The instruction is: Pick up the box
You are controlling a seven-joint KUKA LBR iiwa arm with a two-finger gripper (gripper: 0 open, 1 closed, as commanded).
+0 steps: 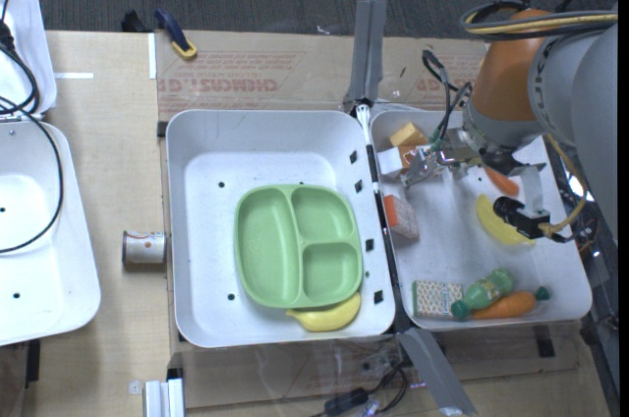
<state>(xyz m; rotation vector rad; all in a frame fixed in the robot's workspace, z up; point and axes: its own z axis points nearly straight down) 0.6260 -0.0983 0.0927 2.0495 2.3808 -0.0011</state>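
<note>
over right bin (565, 302), metal fingers (425, 163), beside small flat box (401, 217)

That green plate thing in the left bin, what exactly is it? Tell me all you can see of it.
The green tray is a pale green divided plate, plastic by its look, with rounded corners and three compartments: one long one on the left and two smaller ones on the right. It lies flat and right side up on the floor of the left bin, turned slightly askew, nearer the bin's front right. A yellow banana lies against its front edge, partly tucked under it.
</note>
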